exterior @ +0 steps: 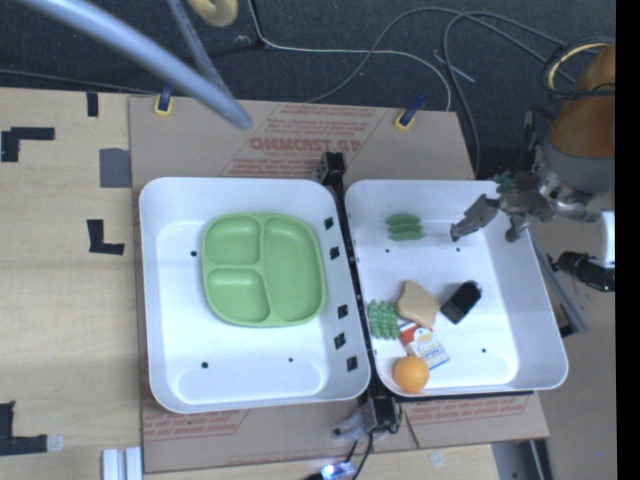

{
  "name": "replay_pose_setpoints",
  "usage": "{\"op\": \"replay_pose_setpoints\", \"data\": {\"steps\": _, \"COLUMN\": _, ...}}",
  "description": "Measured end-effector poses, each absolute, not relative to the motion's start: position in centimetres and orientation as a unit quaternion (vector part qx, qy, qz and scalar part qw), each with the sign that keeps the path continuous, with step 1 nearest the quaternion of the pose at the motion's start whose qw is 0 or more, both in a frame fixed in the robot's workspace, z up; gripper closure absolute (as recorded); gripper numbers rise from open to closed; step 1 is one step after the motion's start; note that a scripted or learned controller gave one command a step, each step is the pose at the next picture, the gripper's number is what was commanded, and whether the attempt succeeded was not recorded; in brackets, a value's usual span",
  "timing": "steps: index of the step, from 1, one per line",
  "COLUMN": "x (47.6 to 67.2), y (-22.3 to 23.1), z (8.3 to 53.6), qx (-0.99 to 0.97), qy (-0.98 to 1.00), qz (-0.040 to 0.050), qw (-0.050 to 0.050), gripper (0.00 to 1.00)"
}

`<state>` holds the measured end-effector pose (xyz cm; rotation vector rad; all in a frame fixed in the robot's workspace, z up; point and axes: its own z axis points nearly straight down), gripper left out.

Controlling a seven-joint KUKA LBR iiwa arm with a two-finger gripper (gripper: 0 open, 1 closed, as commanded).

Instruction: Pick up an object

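— What's sitting in the left bin?
— A green divided plate, flat, about in the middle.
— And under the bins?
— A sheet of cardboard with red print, clipped at its far edge, on a wooden bench. Cables trail over the dark floor behind.

A pale wooden bench carries a brown cardboard sheet clipped at its far edge, with dark carpet and loose cables beyond.
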<state>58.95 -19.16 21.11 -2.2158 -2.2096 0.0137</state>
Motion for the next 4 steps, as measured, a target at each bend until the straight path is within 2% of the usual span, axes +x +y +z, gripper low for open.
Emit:
{"op": "replay_pose_setpoints", "data": {"steps": 1, "x": 59.2, "y": -19.1, "z": 22.0, "qx": -0.707, "qy": -0.707, "qz": 0.0006, "qw": 0.000, "gripper": 0.00}}
{"op": "replay_pose_setpoints", "data": {"steps": 3, "x": 58.9, "y": -18.1, "z": 12.5, "qx": -0.707, "qy": -0.708, "qz": 0.0020, "qw": 0.002, "gripper": 0.00}}
{"op": "replay_pose_setpoints", "data": {"steps": 4, "x": 58.9, "y": -18.1, "z": 8.3, "qx": -0.706, "qy": -0.708, "qz": 0.0011, "qw": -0.001, "gripper": 0.00}}
